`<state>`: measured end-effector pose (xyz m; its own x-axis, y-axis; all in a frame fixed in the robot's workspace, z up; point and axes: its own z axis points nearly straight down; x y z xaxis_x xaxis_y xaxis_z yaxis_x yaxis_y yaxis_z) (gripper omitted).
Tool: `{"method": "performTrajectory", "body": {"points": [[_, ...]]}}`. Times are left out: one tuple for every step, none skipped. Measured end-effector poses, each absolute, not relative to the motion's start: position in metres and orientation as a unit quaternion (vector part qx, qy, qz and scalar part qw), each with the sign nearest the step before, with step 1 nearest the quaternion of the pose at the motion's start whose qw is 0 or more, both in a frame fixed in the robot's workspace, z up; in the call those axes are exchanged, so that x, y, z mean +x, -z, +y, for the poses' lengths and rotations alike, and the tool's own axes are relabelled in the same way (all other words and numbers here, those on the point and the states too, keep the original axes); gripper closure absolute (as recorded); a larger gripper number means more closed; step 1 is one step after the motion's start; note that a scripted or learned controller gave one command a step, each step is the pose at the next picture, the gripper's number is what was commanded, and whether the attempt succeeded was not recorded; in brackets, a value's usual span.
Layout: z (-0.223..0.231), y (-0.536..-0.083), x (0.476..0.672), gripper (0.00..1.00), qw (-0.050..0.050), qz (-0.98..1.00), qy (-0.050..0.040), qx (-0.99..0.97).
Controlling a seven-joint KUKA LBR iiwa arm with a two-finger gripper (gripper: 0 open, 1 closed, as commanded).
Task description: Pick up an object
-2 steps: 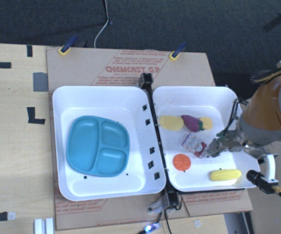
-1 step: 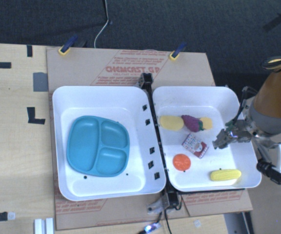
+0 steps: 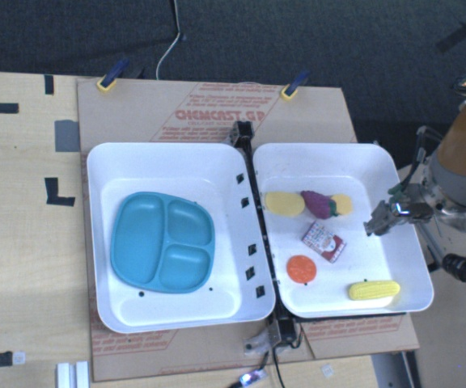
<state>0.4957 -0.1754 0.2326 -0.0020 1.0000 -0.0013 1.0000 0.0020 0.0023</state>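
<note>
Six objects point(image 3: 323, 242) in right bin point(image 3: 395, 168)

Jaws point(image 3: 381, 221) over right bin's point(image 3: 395, 168) right edge; corn point(image 3: 374, 291) near front.

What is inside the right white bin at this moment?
The right bin holds a yellow lemon-like piece, a purple toy partly covering another yellow piece, a red-and-white packet, an orange round piece and a yellow corn cob.
</note>
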Motion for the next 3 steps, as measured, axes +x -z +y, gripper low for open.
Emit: {"method": "performTrajectory", "body": {"points": [[-0.117,-0.231,0.510,1.00,-0.001,0.710,-0.0005,0.704],[-0.056,-0.221,0.510,1.00,-0.002,0.710,0.0002,0.705],[0.003,-0.211,0.514,1.00,-0.002,0.710,0.0007,0.705]]}}
